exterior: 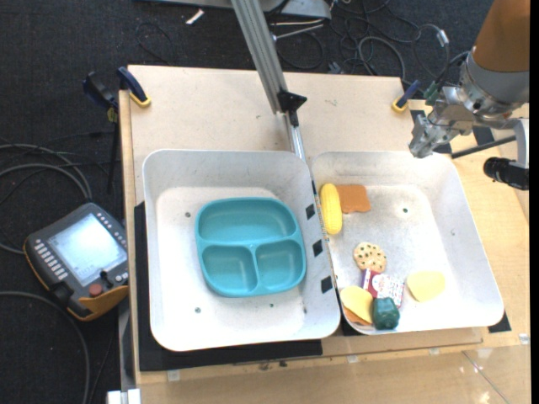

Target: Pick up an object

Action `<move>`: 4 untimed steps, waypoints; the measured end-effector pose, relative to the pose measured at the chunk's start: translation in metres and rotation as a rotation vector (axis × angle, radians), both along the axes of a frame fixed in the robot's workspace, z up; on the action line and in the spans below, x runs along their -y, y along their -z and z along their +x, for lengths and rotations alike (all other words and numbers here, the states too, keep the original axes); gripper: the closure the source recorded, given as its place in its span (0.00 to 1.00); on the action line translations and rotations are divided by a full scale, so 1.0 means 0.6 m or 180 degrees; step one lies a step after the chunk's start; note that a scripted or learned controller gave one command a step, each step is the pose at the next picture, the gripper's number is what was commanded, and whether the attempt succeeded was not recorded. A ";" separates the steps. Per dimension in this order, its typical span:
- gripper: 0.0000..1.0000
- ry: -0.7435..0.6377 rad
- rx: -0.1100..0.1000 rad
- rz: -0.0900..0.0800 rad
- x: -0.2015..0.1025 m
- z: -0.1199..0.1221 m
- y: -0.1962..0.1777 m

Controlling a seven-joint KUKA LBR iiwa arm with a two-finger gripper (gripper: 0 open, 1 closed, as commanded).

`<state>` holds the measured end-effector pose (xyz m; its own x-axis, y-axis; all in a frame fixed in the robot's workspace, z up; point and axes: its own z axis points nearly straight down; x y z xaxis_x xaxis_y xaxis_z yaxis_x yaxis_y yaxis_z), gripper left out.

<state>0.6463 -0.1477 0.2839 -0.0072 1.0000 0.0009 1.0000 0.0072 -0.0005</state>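
— Looking down on the bench (219,99), what sits in the two white bins?

— The left bin (168,192) carries a teal tray (250,247) with three compartments, lying flat near its middle. The right bin (455,217) has the small things: a yellow banana-shaped piece (331,208) lies by the wall shared with the left bin, touching an orange flat piece (353,198) just beside it. Lower down sits a round cookie (370,256), and below that a red-and-white packet (386,287), a dark green lump (386,313) and a yellow-and-orange wedge (356,304) crowd together at the near edge. A pale yellow piece (425,286) lies a little to the right of that cluster.

— And the arm?

— It comes in from the right, orange band above the grey wrist. The gripper (422,144) hangs over the far right corner of the right bin, well apart from all the items. Nothing shows between its fingers; whether they are spread or closed cannot be told from this angle.

— Anything off the bench?

— A handheld control pendant (77,259) lies on the dark floor to the left, with cables around it.
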 end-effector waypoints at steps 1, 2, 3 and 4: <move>1.00 0.0003 -0.0004 0.0000 -0.072 -0.007 0.012; 1.00 -0.0001 -0.0001 0.0003 -0.157 -0.019 0.008; 1.00 0.0001 -0.0003 0.0000 -0.232 -0.031 0.014; 1.00 -0.0003 -0.0003 0.0001 -0.321 -0.041 0.018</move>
